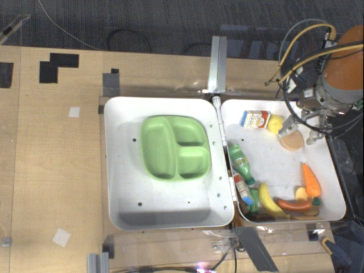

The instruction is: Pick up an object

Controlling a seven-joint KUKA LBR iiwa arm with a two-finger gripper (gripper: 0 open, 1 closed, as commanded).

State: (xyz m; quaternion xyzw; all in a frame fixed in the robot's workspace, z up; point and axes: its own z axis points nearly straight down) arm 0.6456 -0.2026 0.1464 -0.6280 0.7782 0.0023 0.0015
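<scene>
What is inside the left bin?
A green divided tray lies face up in the left bin. Whatever bin floor or item sits beneath that tray is covered.

Bench: a light wooden bench spans the view below dark carpet.
Left bin: a shallow white plastic bin sits on the bench.
Right bin: a second shallow white bin stands just beside it, their inner edges touching.
Markings: black rectangular patches mark the bench's far left.
</scene>
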